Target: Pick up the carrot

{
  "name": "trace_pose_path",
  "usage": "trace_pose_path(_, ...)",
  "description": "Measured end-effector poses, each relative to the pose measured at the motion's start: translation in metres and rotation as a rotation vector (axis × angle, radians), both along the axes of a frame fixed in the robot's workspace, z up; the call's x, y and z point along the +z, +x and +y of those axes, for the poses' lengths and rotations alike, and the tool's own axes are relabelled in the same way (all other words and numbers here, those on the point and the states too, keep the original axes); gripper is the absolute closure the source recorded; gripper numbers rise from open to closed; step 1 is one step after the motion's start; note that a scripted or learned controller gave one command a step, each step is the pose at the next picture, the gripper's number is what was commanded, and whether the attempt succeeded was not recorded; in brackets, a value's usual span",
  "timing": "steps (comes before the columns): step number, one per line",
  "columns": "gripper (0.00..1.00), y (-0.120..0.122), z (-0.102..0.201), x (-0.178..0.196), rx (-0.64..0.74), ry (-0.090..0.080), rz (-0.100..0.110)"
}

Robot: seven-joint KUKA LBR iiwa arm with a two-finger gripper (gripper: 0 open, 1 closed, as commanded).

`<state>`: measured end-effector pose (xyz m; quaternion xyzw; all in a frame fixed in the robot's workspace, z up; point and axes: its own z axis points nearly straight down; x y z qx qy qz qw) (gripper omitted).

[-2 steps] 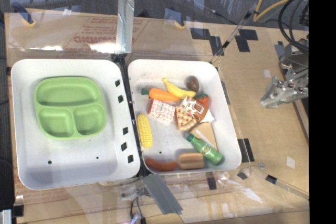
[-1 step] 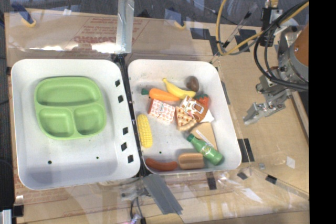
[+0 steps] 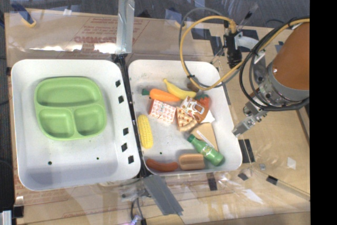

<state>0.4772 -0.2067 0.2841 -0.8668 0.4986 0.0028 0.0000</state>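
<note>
You're eyeing the small orange plastic carrot [image 3: 164,95], looking light, rigid, slick; pinch mid-body; tool [image 3: 246,125] state: can't tell

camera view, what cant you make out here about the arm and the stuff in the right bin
- Gripper: too small and blurred in the camera view to judge its fingers.
- Arm: cut off by the right edge.
- Carrot: its right end is hidden under the banana.
- Sausage: partly behind the right bin front rim.
</note>
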Motion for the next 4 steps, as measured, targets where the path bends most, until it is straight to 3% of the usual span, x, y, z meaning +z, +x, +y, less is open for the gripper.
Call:
trace_pose_path(1,1.0,0.0,0.036,0.004,-0.405,-0.003,-0.001)
trace_pose_path(2,1.0,0.012,0.027,-0.146,-0.709,-0.003,0.006)
trace_pose_path(3,1.0,0.072,-0.003,-0.102,-1.25,-0.004,-0.005)
trace_pose_path(4,1.0,0.007,-0.002,-0.131,-1.285,-0.006,0.002)
